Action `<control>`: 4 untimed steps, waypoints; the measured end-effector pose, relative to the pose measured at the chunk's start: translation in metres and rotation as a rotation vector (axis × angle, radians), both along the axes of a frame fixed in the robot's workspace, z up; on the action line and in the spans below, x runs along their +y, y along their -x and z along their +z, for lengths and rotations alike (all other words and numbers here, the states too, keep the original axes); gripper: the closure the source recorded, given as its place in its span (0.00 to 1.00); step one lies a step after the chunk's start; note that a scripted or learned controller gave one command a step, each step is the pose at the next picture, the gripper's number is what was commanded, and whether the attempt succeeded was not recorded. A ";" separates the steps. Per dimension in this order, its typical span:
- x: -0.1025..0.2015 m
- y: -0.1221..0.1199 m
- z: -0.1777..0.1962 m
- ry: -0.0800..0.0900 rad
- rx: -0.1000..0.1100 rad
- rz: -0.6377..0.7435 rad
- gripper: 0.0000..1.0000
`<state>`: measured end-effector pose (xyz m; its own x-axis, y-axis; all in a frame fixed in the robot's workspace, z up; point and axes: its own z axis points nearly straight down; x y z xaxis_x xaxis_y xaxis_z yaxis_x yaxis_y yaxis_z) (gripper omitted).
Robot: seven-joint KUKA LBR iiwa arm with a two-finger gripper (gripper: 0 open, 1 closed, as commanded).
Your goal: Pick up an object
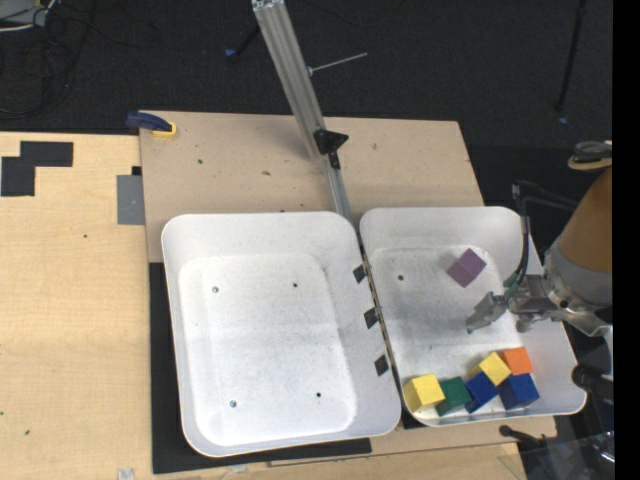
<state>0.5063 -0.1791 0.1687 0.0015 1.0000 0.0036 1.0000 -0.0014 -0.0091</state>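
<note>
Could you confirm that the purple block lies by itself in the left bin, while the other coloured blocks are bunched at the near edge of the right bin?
Not quite: the purple block lies by itself in the right bin, not the left bin, as the camera view shows. The other coloured blocks are indeed bunched at the right bin's near edge.

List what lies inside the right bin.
In the right bin: a purple block, the gripper, and clustered yellow, green, blue and orange blocks. The arm covers the bin's right edge.
</note>
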 end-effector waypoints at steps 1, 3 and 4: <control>0.008 0.010 -0.052 0.000 0.000 0.000 0.00; 0.007 0.009 -0.067 0.000 -0.006 -0.010 1.00; 0.013 0.009 -0.006 0.004 -0.012 0.003 1.00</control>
